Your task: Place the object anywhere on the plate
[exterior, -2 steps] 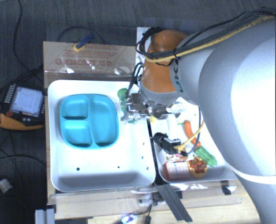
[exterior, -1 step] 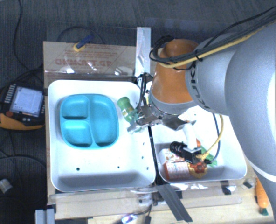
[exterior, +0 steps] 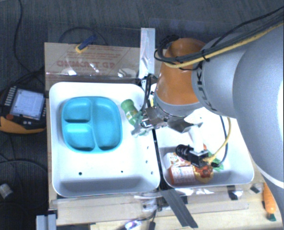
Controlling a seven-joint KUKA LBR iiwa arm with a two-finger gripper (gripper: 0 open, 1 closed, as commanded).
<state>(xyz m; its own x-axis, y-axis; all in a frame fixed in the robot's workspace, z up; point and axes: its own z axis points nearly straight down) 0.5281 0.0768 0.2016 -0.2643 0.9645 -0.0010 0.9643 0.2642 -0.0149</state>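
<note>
From where I'm standing, the grey arm is hanging over the seam between the 2 white bins, and its gripper (exterior: pixel 137 120) is sitting just inside the right-hand wall of the left bin (exterior: pixel 99 174). The fingers are clamping on the lower end of a small green object (exterior: pixel 128 108). It is sticking out toward the plate at a slant, with its paler end pointing up and away. The blue plate (exterior: pixel 103 123), with its 3 compartments, is lying in the left bin just beside the object, though the object is not over it yet. The right bin (exterior: pixel 239 172) is holding a red-labelled bottle (exterior: pixel 183 175) lying on its side, well clear of all this. I'm judging the carry to be nearly finished and the set-down to be what is coming. To do that well, the arm should be sliding left until the object is hanging squarely above one compartment rather than over the rim or a dividing ridge. Then it should be lowering close to the plate before letting go, since a slanted, roundish thing dropped from height is likely to bounce or roll off into the bin.
</note>
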